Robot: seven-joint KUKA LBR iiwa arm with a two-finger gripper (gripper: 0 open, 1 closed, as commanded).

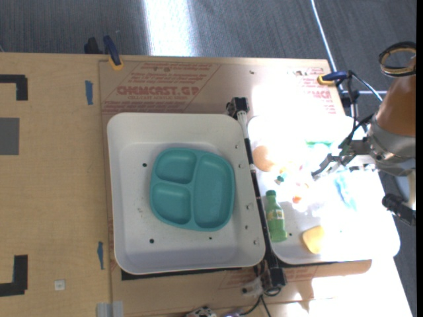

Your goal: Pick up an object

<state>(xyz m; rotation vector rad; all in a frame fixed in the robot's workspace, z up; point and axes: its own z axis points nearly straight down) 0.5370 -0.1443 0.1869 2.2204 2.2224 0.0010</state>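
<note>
camera view: "chemcast gp" on board (158, 90)

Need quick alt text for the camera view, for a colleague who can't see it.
The gripper hovers over the sunlit right bin, which holds a green bottle and yellow object. The left bin holds a teal divided plate.

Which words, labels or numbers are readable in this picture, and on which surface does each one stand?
"CHEMCAST GP": red print on the brown board behind the left bin.
Red print at the board's far right corner: too blurred to read.
Label on the green bottle: too small to read.
</note>
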